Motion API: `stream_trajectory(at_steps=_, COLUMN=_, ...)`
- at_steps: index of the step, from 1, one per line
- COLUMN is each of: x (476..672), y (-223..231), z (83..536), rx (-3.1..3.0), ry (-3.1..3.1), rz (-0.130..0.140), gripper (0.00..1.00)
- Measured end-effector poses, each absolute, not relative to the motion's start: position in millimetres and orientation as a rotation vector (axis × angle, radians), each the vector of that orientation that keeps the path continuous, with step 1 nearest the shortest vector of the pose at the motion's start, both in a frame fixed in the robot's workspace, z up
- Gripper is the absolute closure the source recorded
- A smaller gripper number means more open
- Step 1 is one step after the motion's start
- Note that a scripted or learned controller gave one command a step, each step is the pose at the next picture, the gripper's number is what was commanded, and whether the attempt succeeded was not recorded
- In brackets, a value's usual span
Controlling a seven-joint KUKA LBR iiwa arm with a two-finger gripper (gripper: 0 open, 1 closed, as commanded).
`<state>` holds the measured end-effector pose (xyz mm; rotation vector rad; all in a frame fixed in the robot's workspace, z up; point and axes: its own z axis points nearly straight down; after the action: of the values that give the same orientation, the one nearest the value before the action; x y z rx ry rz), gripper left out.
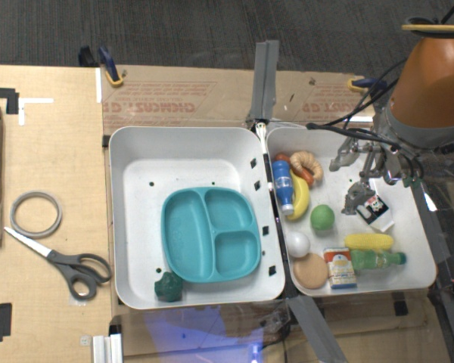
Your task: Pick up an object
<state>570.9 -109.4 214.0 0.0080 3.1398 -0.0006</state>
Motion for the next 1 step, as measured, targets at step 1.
stream_trajectory(at_steps=1, x=576.0, y=-96.5, z=108.9, rx=-0.273, ry=3.114, rz=-0.007, gripper=0.00)
